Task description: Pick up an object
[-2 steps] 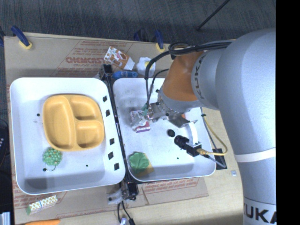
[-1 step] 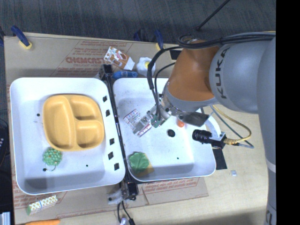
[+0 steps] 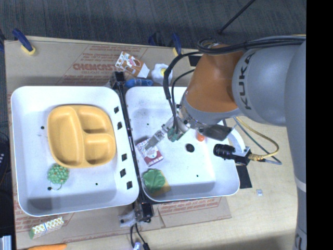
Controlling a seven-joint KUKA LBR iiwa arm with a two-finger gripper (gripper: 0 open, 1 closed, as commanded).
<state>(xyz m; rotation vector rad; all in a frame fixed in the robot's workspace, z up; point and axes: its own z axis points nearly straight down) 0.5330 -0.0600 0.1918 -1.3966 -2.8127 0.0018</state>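
right now i read this as the approach step: the gripper is low in the right bin, its tip down over the small red-and-white packet that lies near the bin's left wall. whether it touches the packet or hangs just above it, i cannot tell from this slanted view, and i cannot tell how the end effector is set either; the tip is too small and blurred against the packet. nothing is visibly lifted, so i count the pick as not yet made.

other candidates sit close by: a green crumpled thing near the front wall of the same bin, and a small orange bit beside the wrist. the left bin holds a yellow divided tray and a green ball-like item.

my judgement for the next move: settle squarely on the packet, close, then raise straight up. the packet looks flat and thin, so it could slip out or merely slide toward the wall.
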